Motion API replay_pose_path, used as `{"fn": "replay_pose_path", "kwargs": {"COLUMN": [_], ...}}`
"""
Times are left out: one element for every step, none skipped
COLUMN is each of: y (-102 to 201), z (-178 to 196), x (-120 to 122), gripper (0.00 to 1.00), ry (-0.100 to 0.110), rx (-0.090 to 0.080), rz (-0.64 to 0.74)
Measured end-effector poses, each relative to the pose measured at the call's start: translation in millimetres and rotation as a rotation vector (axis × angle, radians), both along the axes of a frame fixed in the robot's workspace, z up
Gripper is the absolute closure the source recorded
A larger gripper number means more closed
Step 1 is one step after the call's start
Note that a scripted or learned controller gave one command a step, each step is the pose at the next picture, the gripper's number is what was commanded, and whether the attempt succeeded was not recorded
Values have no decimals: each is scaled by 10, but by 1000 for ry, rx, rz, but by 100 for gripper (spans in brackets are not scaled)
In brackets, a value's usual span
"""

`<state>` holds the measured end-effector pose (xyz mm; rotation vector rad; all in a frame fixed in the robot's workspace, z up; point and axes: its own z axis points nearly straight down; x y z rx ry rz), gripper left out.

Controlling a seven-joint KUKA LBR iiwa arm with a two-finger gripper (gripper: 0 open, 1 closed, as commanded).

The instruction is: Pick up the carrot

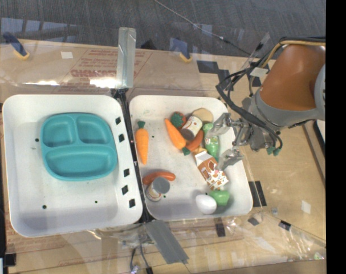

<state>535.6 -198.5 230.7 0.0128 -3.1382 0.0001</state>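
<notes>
Orange and tapered with a green top, the plastic carrot (pixel 142 144) you are after lies at the left edge of the right-hand shallow white bin (pixel 161 209), well to the left of the end effector (pixel 226 140) and apart from it. You can see the end effector over that bin's right side, its two metal fingers (pixel 220 123) spread apart with nothing between them, on the grey arm with the orange band (pixel 290 77) coming in from the right.

Just left of the end effector sits a cluster of toy food: a second orange carrot (pixel 174 133), lying at a slant, a brown-and-tan mushroom-like piece (pixel 196 121) and a green bottle-shaped piece (pixel 211 146). Just below the end effector lies a small printed carton (pixel 212 172), and lower still a white egg (pixel 206 203) touching a green piece (pixel 221 197). Further left and below, near the first carrot, you have a reddish sausage (pixel 159 177) resting beside a small round can (pixel 155 192).

Far to the left, in the other white bin (pixel 19 170), a teal divided plastic tray (pixel 78 145) lies flat. Both bins rest on the cardboard-covered surface (pixel 161 67).
</notes>
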Motion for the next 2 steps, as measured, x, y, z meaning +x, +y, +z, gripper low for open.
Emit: {"fn": "replay_pose_path", "kwargs": {"y": [481, 485], "z": [-1399, -1406], "x": [276, 271], "gripper": [0, 0], "ry": [-4, -2], "rx": [1, 1], "rz": [125, 126]}}
